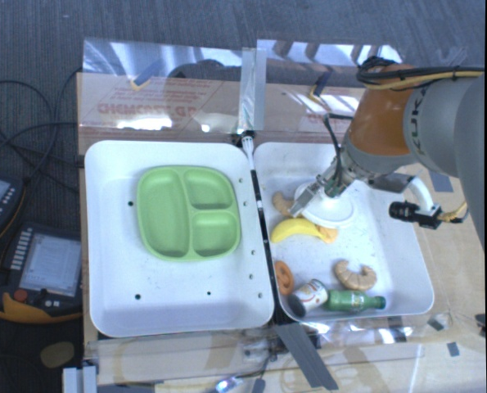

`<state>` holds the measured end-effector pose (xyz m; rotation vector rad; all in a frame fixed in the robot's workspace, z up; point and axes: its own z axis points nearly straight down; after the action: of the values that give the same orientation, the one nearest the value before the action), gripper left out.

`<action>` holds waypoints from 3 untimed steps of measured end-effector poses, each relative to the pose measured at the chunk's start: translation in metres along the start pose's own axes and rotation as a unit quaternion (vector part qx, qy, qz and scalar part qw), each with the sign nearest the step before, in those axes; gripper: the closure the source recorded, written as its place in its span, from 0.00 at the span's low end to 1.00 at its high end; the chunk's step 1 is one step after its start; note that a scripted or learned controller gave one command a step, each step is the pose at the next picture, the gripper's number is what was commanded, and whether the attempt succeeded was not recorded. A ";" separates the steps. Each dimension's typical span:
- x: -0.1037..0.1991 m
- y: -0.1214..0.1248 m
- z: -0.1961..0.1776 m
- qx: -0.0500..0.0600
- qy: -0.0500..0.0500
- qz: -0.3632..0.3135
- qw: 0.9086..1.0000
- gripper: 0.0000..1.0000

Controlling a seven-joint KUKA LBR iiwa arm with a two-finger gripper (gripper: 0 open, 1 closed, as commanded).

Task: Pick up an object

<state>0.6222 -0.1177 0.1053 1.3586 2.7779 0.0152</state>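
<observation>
With the gripper (302,205) lowered beside the banana (296,231), its finger state cannot be told, and the crowded fruit could be nudged aside.

One fixed camera looks down at a slant over both white bins (96,219), from moderately far.

divided plate (187,213) in left bin (104,301); banana (296,231), croissant (356,276), bottle (353,302) in right bin (411,289)
</observation>
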 end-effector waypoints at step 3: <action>0.053 0.008 -0.089 0.018 0.018 0.140 0.990 1.00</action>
<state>0.5919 -0.0697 0.1923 1.7634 2.6008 -0.0003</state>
